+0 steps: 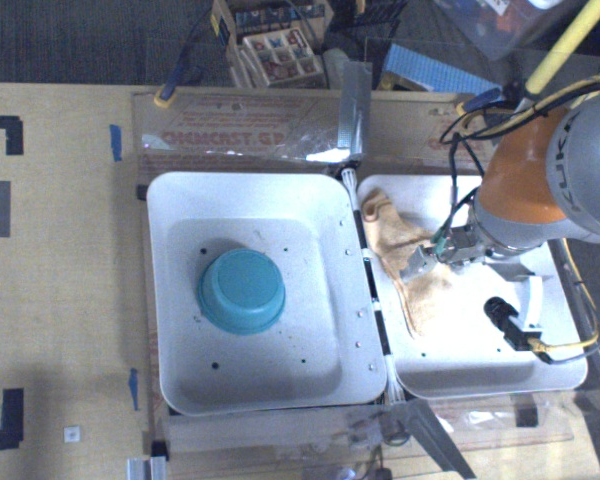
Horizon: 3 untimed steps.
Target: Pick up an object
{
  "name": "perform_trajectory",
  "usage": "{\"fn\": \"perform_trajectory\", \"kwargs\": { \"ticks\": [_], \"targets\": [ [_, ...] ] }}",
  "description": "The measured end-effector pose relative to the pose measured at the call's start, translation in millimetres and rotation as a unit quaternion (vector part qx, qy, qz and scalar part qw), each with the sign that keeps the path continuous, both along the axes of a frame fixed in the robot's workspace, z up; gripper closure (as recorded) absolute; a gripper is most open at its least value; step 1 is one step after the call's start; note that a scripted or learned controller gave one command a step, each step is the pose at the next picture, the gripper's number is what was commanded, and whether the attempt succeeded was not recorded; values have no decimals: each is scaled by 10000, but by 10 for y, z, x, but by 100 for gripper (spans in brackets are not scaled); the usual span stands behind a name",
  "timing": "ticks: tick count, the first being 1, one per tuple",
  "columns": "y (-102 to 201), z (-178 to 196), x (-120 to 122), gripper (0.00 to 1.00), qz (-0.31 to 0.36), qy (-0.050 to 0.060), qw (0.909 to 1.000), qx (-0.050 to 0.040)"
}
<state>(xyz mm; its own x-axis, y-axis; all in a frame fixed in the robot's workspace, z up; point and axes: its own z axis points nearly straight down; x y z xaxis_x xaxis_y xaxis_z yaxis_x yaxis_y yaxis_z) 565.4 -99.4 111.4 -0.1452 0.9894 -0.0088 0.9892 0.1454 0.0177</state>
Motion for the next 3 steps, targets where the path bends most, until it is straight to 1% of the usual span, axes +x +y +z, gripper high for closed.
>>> {"fn": "perform_trajectory", "kwargs": {
  "ticks": [1, 2, 3],
  "targets": [
    [29, -218, -67, 0, 284, 40, 9996, 16],
    [-2, -107, -56, 100, 259, 14, 9997, 4],
    [117, 728, -130, 100, -683, 94, 9976, 33]
  ]
}}
